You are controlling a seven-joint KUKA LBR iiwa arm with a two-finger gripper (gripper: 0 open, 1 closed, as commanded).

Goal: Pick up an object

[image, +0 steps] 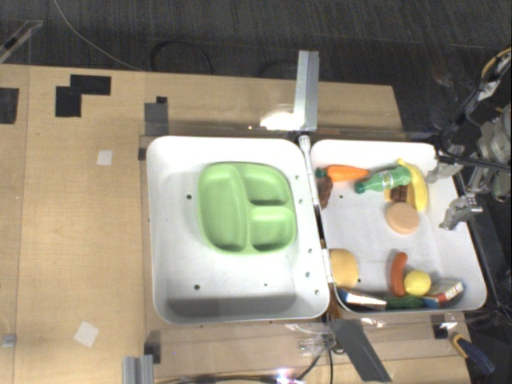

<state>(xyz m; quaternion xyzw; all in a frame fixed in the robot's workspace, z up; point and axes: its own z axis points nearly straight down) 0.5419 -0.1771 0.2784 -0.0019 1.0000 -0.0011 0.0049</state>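
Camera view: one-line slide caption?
Green divided tray in the left bin; toy foods including carrot, banana and green bottle in the right bin; gripper at its right edge.

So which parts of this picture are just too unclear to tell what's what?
- Metal two-finger gripper, camera view: small and blurred at the right bin's edge; finger state unreadable.
- Dark brown item by the bin divider: too small to identify.
- Jumble of small colourful pieces along the right white bin's near wall: overlapping, indistinct.
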